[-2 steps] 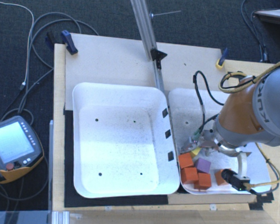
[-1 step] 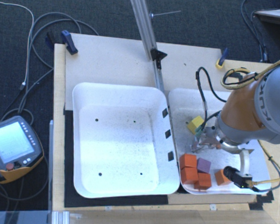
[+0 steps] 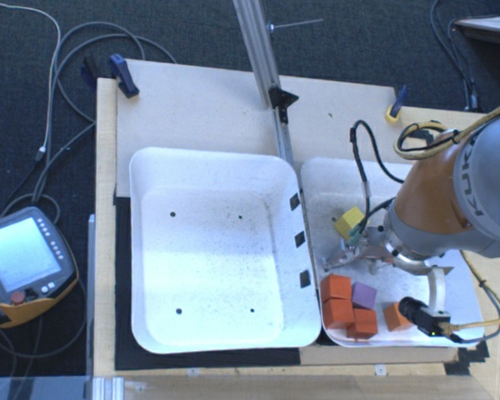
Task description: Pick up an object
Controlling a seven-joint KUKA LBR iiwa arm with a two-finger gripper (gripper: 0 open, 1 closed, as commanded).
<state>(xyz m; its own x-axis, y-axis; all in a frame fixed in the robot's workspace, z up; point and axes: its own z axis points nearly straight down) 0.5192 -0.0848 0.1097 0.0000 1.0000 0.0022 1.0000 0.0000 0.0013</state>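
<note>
My gripper (image 3: 354,246) hangs low over the right bin (image 3: 319,178), below the grey arm with its orange band. A yellow block (image 3: 348,220) lies right beside the gripper's upper left, partly covered by it; I cannot tell whether the two touch. Nearer the front edge of that bin sit three orange blocks (image 3: 338,290) in a cluster, a purple block (image 3: 364,295) among them, and one more orange block (image 3: 394,317) to their right.
The left bin (image 3: 154,172) sits beside the right one, their rims meeting at a line of black clips (image 3: 299,238). A slanted metal pole (image 3: 258,47) rises from the bench behind the bins. Cables loop over the right bin's far side.
</note>
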